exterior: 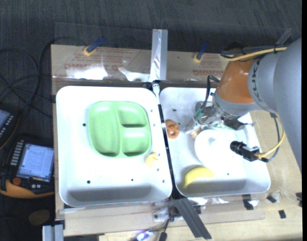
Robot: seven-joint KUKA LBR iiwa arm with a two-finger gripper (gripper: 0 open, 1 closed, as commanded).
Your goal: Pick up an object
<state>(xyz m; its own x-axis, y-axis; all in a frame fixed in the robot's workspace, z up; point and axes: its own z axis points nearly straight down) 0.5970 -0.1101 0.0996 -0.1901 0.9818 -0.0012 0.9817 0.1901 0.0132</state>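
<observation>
The gripper (203,115) is down in the right bin (253,182); its jaw state can't be told. Beside it, a white plate (213,147).

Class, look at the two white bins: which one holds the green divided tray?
The left bin holds the green tray. The right bin, where the claw reaches, holds a white plate and a yellow object instead.
</observation>
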